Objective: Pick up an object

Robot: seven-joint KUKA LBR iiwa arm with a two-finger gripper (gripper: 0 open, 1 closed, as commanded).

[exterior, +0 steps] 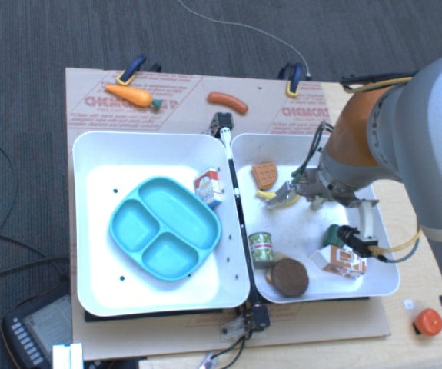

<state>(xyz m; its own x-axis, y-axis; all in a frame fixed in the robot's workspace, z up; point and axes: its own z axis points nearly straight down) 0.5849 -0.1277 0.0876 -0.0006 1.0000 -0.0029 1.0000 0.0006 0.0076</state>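
Observation:
My gripper [280,197] is low in the right bin [382,283], near its left-centre, pointing left. It looks open, and nothing shows between its fingers. A small yellow piece [264,196] lies right at the fingertips. A tan waffle-like cracker [264,174] rests just above it. A green can [260,248] stands by the bin's left wall, with a brown round disc [290,277] beside it. An orange-and-white carton [346,262] and a small green object [333,235] lie at the lower right, under my wrist.
The left bin [90,206] holds a blue divided plate [165,227] and a small milk carton [208,187] near the divider. On the cardboard behind the bins lie a toy carrot [132,96] and a sausage [227,102]. An orange object [428,323] sits at the bench's lower right.

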